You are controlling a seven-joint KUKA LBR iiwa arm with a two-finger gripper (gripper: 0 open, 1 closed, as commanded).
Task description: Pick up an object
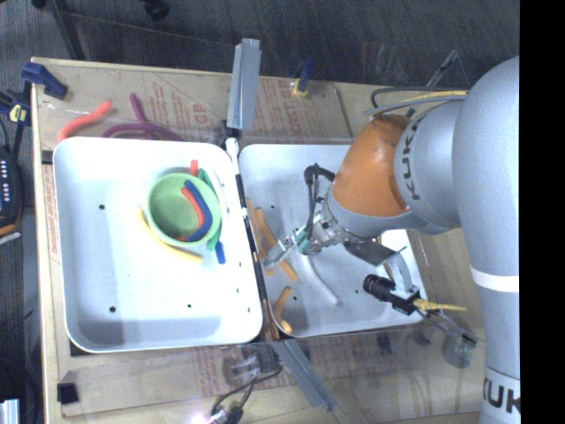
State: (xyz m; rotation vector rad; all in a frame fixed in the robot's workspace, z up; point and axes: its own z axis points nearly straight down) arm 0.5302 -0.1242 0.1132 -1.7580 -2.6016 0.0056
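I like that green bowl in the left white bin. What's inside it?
Inside the round green plastic bowl lie a curved blue strip and a red piece. A yellow curved piece pokes out beneath its rim. Whatever else lies under the bowl is covered.

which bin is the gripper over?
The right bin. The gripper hangs over its left part, beside the tan sticks. The left bin, with the green bowl, has no arm over it.

Wooden worktop, blue clamp at its far left corner, orange strip and purple cable beside the left bin, grey metal bar standing between bins
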